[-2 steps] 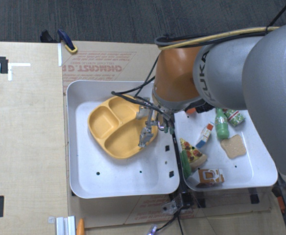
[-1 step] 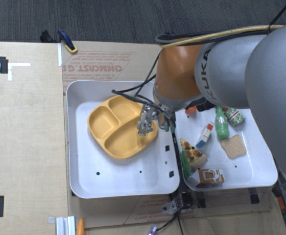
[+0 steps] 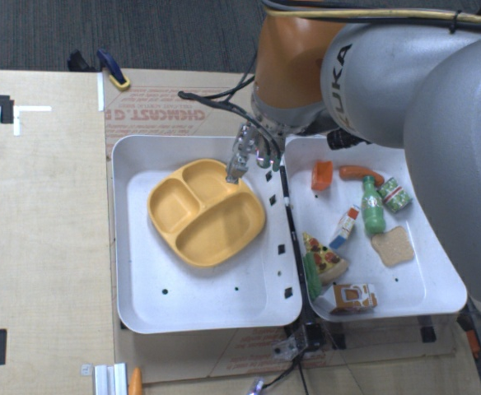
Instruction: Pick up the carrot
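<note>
Currently the gripper [image 3: 242, 164] hangs over the left bin [image 3: 142, 303], near that bin's far right corner, with its fingertips just above the far rim of the yellow divided plate [image 3: 206, 212]. Nothing sits between the fingers; whether they stand spread or closed cannot be told at this angle. The plate has three compartments and lies in the middle of the left bin, tilted relative to the bin walls. The carrot [image 3: 361, 173] lies in the right bin [image 3: 438, 295], close to the far edge, well apart from the gripper and on the other side of the divider between the two bins. Just left of the carrot stands a small orange block [image 3: 322, 176]. A green bottle [image 3: 373, 206] lies nearer the bin's centre, with a green and red can [image 3: 394, 195] just beside it toward the right wall. A slice of bread [image 3: 393, 246] lies below the bottle. A small white and blue tube [image 3: 344, 227] rests near the middle. A pizza slice [image 3: 326, 256] lies along the left wall, and a small printed box [image 3: 354, 298] sits at the near edge.
</note>
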Motion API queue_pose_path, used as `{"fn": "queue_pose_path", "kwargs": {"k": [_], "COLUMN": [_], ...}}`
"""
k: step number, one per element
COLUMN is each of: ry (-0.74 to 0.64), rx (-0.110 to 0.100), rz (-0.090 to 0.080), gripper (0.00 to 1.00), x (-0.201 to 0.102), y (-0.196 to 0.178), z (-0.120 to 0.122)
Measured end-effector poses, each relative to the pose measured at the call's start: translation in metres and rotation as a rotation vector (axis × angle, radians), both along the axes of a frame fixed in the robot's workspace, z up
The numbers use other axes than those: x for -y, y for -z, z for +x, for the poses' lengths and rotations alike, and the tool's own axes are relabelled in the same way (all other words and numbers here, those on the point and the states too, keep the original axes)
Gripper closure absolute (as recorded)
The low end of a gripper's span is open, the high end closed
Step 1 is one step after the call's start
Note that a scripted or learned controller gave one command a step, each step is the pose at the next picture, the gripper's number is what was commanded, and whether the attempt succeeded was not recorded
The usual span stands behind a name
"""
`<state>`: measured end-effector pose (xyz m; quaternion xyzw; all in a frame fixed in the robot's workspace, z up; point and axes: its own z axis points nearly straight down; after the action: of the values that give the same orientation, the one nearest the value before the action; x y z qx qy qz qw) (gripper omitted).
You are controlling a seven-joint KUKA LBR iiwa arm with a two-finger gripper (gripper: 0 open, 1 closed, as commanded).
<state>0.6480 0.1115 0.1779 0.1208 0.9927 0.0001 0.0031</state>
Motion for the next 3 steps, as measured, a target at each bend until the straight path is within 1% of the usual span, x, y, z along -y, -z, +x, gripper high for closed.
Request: {"fn": "queue_pose_path", "kwargs": {"k": [1, 2, 3], "ry": [-0.09, -0.312, -0.514], "rx": [-0.004, -0.005, -0.003], "rz": [-0.001, -0.001, 0.0], "gripper": [1.0, 1.0, 1.0], "x": [0.017, 0.079, 0.035], "y": [-0.036, -0.014, -0.014], "z": [-0.054, -0.084, -0.157]}}
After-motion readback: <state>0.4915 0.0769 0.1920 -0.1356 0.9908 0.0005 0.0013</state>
